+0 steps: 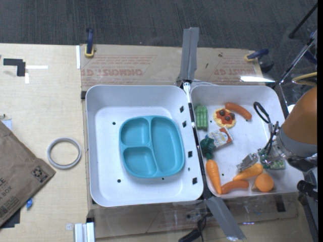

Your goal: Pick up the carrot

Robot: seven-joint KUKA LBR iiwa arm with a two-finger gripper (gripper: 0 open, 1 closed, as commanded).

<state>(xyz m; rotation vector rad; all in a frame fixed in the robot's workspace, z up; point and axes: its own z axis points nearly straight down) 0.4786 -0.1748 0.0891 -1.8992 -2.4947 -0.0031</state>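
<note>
- Orange is the colour of the carrot (213, 176), and it lies in the right bin (272, 96), low down by the left wall, with its green top just above it
- My end effector (255, 159) hangs low on the right side of the same bin, and I cannot tell if it is spread or pressed together
- Nothing that I can see sits in its grip
- Other orange things lie close by: a longer piece (248, 172) just under my end effector, a reddish sausage shape (234, 186) near the front wall, and a round orange fruit (264, 182)
- I think I could grab the wrong orange thing, because they all look alike and lie closer to me than the carrot
- The carrot lies right beside the wall, so one side of my grip could bump the wall or slide off the carrot
- The sausage shape nearly touches the tip of the carrot, so a push could knock them together
- Open white floor shows in the middle of the right bin, between the small snack packet (222, 137) and my end effector, so I think that is a good way across
- The left bin (101, 155) holds a blue tray (151, 146), with bare white floor around it
</note>
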